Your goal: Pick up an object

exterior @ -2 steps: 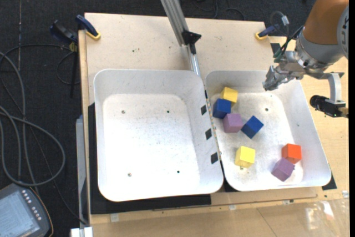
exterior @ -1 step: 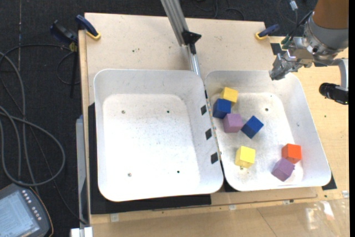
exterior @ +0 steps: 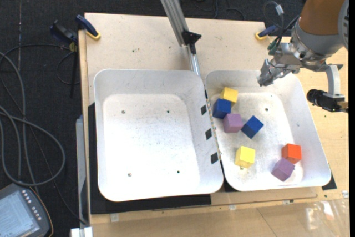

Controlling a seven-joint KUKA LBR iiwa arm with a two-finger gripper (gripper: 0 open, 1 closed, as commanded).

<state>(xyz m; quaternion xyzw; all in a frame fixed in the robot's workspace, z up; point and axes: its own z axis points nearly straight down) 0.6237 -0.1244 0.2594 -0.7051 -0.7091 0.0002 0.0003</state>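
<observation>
Camera view: claw (exterior: 266, 77) hangs over right bin's (exterior: 310, 125) upper rim, finger spread impossible to tell, nothing visibly held. Seven blocks lie in right bin: yellow block (exterior: 229, 95) touching blue block (exterior: 222, 108), purple block (exterior: 233, 122) just beside; orange block (exterior: 292, 152) lower right.

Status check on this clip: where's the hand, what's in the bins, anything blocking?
Hand over the right bin's far rim, holding nothing visible. Seven blocks in that bin, none lifted; nearest is the yellow block. Path to it unobstructed.
</observation>
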